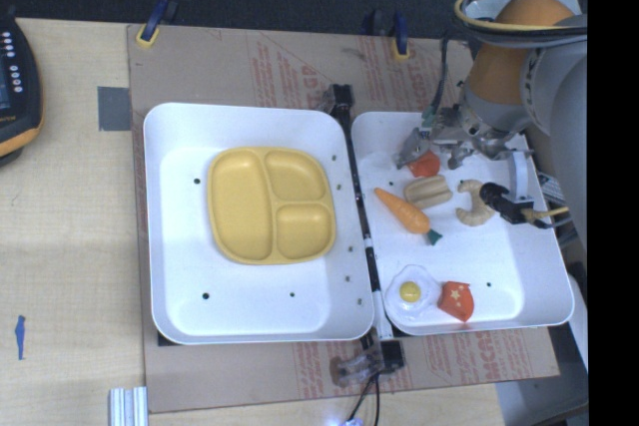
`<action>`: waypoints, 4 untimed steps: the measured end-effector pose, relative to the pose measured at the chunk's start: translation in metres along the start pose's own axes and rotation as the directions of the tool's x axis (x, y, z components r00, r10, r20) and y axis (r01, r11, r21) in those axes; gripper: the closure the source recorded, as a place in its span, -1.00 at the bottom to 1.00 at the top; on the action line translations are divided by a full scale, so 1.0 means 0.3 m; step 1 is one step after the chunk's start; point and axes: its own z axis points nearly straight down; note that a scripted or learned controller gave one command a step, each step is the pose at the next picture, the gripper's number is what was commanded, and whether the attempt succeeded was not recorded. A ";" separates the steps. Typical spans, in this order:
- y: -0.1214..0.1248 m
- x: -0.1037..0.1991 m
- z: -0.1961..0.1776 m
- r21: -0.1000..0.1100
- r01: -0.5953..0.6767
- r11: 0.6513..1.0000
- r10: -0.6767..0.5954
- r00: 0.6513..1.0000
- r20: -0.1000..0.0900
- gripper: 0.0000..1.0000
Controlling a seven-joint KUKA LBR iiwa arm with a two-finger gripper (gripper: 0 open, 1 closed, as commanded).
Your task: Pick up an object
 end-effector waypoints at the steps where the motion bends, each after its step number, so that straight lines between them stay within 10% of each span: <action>1: -0.001 0.016 0.001 0.003 0.000 1.000 0.000 1.000 -0.001 -1.00; 2: -0.214 0.057 0.003 0.008 -0.002 1.000 0.002 1.000 -0.002 -1.00; 3: 0.009 -0.005 -0.003 -0.005 0.001 1.000 -0.001 1.000 0.001 -1.00; 4: -0.001 0.033 0.001 0.003 0.001 1.000 -0.001 1.000 -0.002 -1.00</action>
